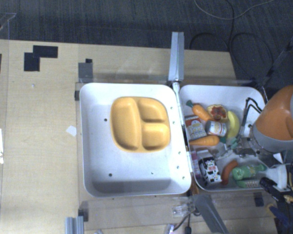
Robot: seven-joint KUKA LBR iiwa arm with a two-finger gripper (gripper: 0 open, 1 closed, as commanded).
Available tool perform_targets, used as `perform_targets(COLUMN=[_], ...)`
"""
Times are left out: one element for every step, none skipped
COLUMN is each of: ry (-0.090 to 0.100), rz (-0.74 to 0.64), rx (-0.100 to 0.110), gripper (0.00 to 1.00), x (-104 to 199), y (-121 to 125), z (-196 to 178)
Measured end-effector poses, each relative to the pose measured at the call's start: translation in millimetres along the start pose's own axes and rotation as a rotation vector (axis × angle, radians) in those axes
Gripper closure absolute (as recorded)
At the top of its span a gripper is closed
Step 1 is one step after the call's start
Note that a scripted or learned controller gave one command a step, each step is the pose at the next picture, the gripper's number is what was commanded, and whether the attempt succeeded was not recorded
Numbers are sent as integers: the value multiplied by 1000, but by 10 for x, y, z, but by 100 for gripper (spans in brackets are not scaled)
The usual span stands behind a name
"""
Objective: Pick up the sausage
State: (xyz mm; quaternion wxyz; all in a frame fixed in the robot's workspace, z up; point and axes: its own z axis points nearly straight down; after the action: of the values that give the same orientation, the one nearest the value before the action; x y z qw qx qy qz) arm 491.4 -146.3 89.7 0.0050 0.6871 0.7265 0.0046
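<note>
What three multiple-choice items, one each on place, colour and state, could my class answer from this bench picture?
1. Where does the sausage lie?
A. left bin
B. right bin
C. on the bench

2. What colour is the divided tray?
A. yellow
B. blue
C. green

3. How does the tray sit?
A. tipped on its edge
B. flat in the left bin, compartments up
C. stacked on the toys

Key: 1 B, it lies near that bin's front edge; 2 A, its surface is yellow; 3 B, its three compartments face the camera.

Even overhead light, soft shadows, slight blur throughout.
</note>
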Motion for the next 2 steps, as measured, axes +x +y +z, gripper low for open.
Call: perform_targets(ry=[-1,-4], rz=[-86,-23], rx=[2,-4], gripper=[0,0], x=[-305,-284], y=[206,119], z=[-4,-1])
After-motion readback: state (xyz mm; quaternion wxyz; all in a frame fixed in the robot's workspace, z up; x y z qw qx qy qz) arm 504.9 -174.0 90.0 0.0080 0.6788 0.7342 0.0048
